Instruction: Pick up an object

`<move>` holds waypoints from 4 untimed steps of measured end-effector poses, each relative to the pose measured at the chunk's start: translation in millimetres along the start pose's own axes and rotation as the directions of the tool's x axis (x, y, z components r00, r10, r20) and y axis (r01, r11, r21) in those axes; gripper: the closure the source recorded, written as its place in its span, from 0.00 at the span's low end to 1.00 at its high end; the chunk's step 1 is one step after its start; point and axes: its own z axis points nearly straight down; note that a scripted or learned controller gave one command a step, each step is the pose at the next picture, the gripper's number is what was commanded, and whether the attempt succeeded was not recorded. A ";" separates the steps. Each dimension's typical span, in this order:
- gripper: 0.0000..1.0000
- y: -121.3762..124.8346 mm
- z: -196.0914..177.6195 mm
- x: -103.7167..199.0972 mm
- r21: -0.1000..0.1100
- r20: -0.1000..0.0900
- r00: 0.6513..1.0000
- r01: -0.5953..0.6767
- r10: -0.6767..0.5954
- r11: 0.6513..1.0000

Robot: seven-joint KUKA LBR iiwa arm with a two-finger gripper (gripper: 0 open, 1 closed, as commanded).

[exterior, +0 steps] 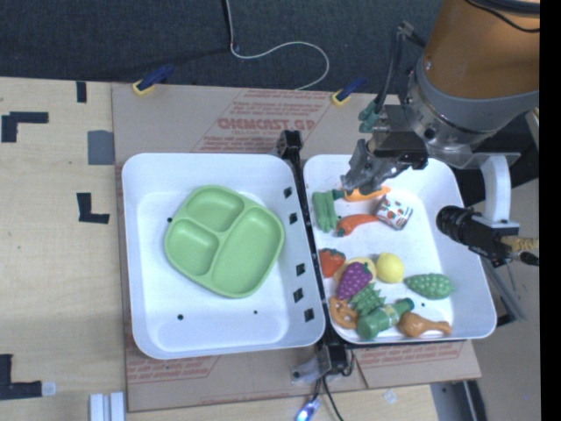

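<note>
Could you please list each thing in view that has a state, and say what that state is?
pincer: low over the back of the right bin, fingers hard to read.
green divided plate: right way up in the left bin, compartments bare.
small can: lying on its side.
carrot: lying flat beside the can.
lemon: resting among the toy foods.
purple grapes: resting beside the lemon.
right bin: holds the toy foods.

A robotics lab test station: two shallow white bins point(140, 235) sit side by side on a cardboard sheet point(254, 121) clamped to a wooden table point(53, 261). Behind the bins lie dark carpet and a loose white cable point(272, 53).
</note>
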 end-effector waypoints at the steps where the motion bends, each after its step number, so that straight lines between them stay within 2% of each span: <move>1: 1.00 0.2 -84.6 -23.8 0.000 0.003 1.000 -0.010 0.010 1.000; 2: 1.00 7.2 -32.9 -80.7 0.014 0.005 1.000 -0.016 0.016 1.000; 3: 1.00 -2.1 4.2 -74.7 0.014 0.004 1.000 -0.011 0.011 1.000; 4: 1.00 -0.1 -49.0 -17.1 0.005 0.002 1.000 -0.003 0.003 1.000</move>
